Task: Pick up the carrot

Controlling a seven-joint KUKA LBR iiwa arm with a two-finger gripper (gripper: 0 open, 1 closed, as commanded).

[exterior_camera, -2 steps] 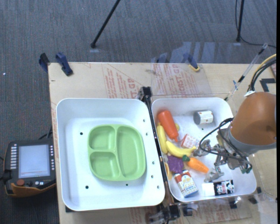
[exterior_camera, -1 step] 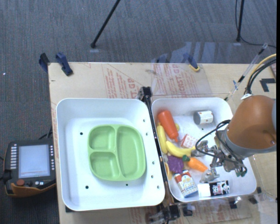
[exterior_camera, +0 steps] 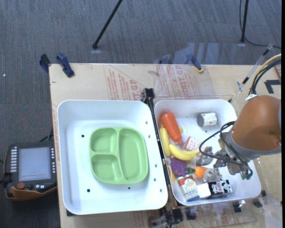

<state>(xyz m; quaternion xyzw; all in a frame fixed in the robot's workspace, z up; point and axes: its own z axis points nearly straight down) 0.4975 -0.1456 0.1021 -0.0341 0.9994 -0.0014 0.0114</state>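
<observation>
Crowding carrot (exterior_camera: 171,126): bananas (exterior_camera: 173,148), bin wall (exterior_camera: 155,122).

Cardboard-topped bench (exterior_camera: 114,82), two white bins (exterior_camera: 69,127) side by side, blue clamps (exterior_camera: 65,64)

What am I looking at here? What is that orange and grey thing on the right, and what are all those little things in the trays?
One camera looks down at a slant on a bench with two white bins. The orange and grey shape is a robot arm reaching in from the right. Its tool hangs low over the right bin, among toy food: a carrot, bananas, something purple, small cartons and a tin. Whether it holds anything, I cannot tell. The left bin holds a green divided plate.
</observation>
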